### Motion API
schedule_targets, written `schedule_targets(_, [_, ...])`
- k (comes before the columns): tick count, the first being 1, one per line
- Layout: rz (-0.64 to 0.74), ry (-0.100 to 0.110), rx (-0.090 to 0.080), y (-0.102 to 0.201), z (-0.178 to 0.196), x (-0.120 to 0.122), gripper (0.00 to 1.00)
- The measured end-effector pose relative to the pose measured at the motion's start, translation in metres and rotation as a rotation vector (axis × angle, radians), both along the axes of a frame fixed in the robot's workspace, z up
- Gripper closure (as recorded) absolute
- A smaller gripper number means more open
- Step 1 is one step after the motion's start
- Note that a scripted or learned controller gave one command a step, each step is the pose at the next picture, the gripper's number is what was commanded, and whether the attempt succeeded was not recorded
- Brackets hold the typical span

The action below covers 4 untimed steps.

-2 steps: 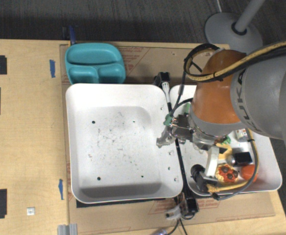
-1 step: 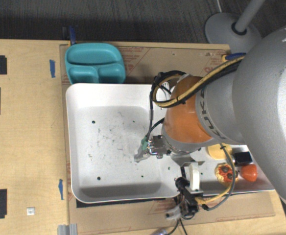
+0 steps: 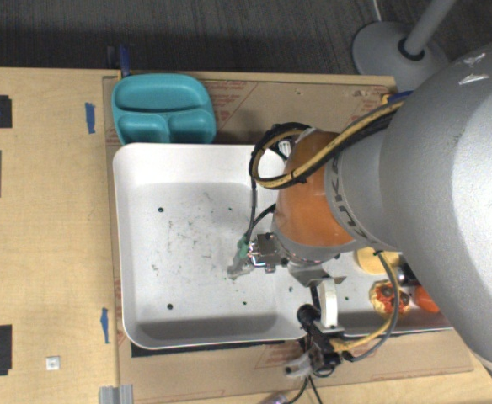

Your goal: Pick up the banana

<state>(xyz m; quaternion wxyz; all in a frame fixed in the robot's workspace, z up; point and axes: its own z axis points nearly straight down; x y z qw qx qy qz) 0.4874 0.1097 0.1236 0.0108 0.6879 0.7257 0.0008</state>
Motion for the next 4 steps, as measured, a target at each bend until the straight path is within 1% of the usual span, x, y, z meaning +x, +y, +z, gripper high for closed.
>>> schedule_targets(1, [0.051, 0.005, -0.003, -0.001, -0.001, -0.001, 0.0])
schedule_targets(2, [0.066, 0.007, -0.005, -0.001, -0.001, -0.001, 0.0])
schedule_targets(3, [0.111, 0.011, -0.007, -0.002, -0.001, -0.002, 0.0])
schedule_targets(4, [-0.107, 0.019, 0.015, 0.025, -0.01, -0.007, 0.0])
